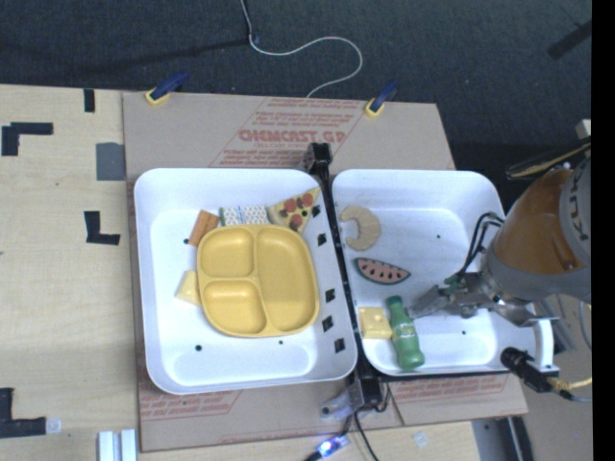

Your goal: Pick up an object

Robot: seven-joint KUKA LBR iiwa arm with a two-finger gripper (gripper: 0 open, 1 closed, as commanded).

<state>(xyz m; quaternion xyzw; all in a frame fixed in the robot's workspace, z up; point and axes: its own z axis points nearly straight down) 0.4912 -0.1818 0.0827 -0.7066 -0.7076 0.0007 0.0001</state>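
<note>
Green toy bottle (405, 332) with a white label, lying along the near wall of the right bin (459, 192); a pale yellow block (375, 325) touches its left side. The gripper (424, 303) sits low in this bin, just right of the bottle's cap end and pointing toward it; nothing is seen in its grasp, and whether it is spread or closed cannot be told. The grey arm (538, 248) with its orange band enters from the right. Farther back in the same bin lie a watermelon slice (382, 271) and, beyond it, a tan crescent (362, 227), apart from each other. In the left bin (154, 257), a yellow divided plate (258, 279) covers the middle; an orange piece (203, 227) and a pizza slice (296, 209) show past its far edge. Both bins rest on a cardboard sheet (288, 133) on the tabletop (58, 257), clamped at its far edge by two blue clips (166, 87). A white cable (307, 51) lies beyond.
</note>
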